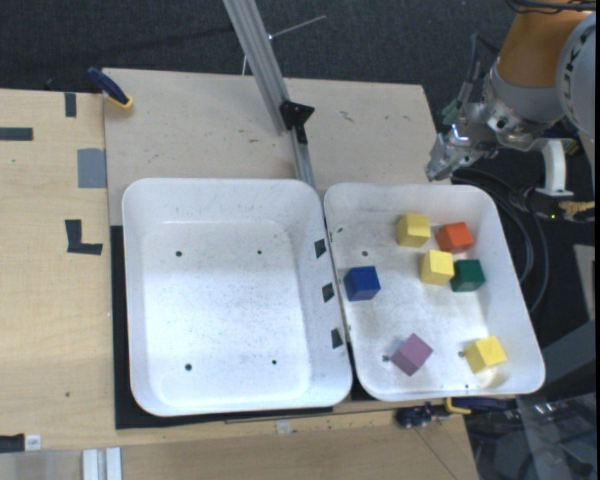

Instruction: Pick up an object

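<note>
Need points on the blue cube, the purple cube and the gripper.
blue cube (361,283), camera view, middle of its top face.
purple cube (412,353), camera view, middle of its top face.
gripper (442,164), camera view, its lower tip above the right bin's far edge.

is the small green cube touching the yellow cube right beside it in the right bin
Cannot tell. In the camera view the small green cube sits tight against the yellow cube in the right white bin; no gap shows between them, but actual contact isn't plain.
</note>
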Available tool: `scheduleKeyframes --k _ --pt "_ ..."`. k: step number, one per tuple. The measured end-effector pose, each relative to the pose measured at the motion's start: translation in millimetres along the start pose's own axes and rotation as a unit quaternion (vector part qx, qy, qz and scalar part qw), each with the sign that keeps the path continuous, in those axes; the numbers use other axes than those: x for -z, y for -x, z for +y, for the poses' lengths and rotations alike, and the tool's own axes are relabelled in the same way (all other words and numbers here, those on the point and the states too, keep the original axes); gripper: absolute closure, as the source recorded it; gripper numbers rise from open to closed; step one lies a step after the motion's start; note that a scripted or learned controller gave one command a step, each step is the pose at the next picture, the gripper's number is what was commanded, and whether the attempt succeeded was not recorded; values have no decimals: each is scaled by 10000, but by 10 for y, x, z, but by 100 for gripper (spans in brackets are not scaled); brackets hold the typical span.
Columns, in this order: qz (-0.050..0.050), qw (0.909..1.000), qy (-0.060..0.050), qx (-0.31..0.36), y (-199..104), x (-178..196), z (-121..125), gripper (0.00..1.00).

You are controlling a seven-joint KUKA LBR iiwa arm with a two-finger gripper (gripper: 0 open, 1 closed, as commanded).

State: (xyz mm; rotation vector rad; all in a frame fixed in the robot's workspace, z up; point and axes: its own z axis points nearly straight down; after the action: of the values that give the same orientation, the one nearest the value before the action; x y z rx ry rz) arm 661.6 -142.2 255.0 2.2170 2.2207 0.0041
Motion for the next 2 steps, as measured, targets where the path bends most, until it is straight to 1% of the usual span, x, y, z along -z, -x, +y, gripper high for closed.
scheduleKeyframes --k 1,2 --pt "7 10000 -32 20 -507 -137 54 100" --pt "8 10000 -34 25 -1086 -249 122 100"
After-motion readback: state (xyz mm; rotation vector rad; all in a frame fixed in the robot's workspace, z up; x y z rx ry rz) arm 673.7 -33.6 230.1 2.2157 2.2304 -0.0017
